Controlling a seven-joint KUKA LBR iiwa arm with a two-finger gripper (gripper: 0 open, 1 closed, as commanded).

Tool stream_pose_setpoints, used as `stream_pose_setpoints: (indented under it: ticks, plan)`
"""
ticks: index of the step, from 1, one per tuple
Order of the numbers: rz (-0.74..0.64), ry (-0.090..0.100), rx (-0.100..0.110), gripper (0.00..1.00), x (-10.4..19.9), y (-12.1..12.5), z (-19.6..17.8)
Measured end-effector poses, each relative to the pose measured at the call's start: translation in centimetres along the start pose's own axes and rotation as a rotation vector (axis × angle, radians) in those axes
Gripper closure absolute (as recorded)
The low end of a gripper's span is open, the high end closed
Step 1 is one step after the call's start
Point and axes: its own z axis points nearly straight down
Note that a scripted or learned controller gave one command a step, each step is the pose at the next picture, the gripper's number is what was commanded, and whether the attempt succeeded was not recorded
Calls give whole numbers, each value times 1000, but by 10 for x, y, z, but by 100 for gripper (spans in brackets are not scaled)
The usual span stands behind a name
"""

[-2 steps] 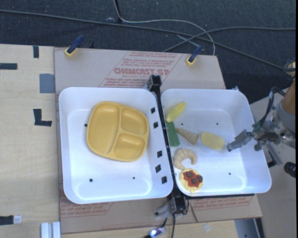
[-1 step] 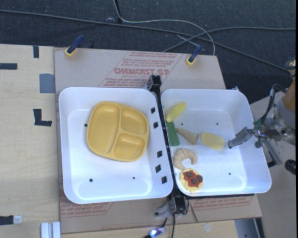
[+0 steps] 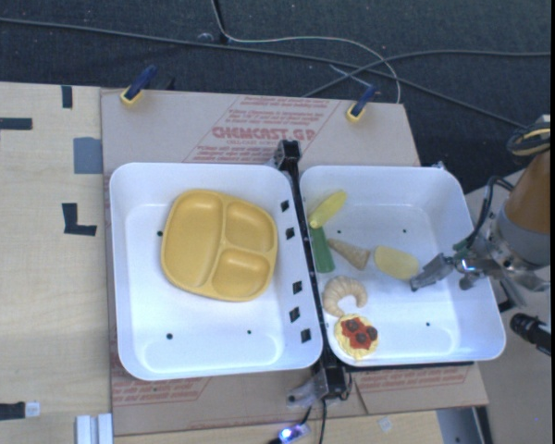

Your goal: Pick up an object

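The right bin point(image 3: 444, 188) holds several toy foods: a corn cob point(image 3: 327, 208) with a green piece point(image 3: 323, 251) below it, a cone point(image 3: 351, 252), a pale yellow lump point(image 3: 397, 263), a croissant point(image 3: 344, 293) and a small tart with red topping point(image 3: 356, 336). My gripper point(image 3: 441, 282) hangs low over the right side of this bin, just right of the yellow lump. Its fingers are spread, with one dark finger point(image 3: 429, 275) pointing left towards the lump. Only bin floor shows between them.
In the left bin point(image 3: 134, 248) lies a yellow divided plate point(image 3: 218, 245). A black divider point(image 3: 301, 248) runs between the bins. The arm's grey wrist point(image 3: 527, 229) overhangs the right bin's right rim. Cables cross the dark floor behind the bench.
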Motion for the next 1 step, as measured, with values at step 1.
stream_pose_setpoints:
  ticks: [1]
  plan:
    - [0, 0, 0, 0, 0, 0, 43]
